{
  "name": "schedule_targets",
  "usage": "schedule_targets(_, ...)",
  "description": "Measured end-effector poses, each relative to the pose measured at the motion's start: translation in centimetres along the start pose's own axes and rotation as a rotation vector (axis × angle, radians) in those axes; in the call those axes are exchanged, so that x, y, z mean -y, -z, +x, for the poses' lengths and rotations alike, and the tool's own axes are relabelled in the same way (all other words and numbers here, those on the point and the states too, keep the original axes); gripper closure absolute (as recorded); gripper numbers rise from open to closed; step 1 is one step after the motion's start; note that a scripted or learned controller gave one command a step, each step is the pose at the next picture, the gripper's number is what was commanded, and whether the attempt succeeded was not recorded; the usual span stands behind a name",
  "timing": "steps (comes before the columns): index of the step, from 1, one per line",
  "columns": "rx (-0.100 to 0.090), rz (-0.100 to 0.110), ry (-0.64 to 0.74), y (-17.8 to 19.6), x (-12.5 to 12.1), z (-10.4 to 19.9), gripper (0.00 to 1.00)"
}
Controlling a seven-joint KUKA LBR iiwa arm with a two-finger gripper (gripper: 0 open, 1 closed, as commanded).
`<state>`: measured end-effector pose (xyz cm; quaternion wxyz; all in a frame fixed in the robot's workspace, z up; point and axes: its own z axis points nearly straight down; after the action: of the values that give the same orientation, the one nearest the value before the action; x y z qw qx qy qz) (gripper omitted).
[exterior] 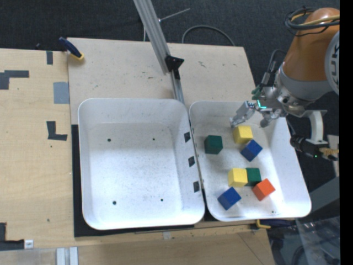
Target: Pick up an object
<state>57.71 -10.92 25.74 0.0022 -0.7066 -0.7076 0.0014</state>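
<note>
Blocks lay scattered in the right bin (292, 200), seven in all. A yellow block (242, 134) sat near the bin's far end, with a blue block (251, 149) touching its near right corner. A dark green block (213, 144) stood apart to their left, toward the wall shared with the left bin (132, 164). Nearer the front, a second yellow block (237, 176) and a smaller green block (253, 175) sat side by side, touching. An orange block (264, 189) lay just in front of the green one, tilted at an angle, and a second blue block (229, 197) lay just in front of the yellow one, also turned askew.

The arm (309, 54) reached in from the right, its orange band over the bin's far right corner. The claw (254, 115) hung over the far end of the right bin, just above and behind the first yellow block. Its two fingers stood spread apart, one pointing down to the left and the other nearer the bin's right wall, with nothing between them.

The left bin showed only dark specks on its white floor. A grey metal bar (157, 35) ran slantwise across the table (33, 120) to the gap between the bins. A blue and yellow clamp (70, 47) lay at the table's far left part.
</note>
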Motion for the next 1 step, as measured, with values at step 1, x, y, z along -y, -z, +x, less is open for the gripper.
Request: schedule_targets(1,0.001,-0.004,0.001,0.21,-0.07,-0.01,0.00)
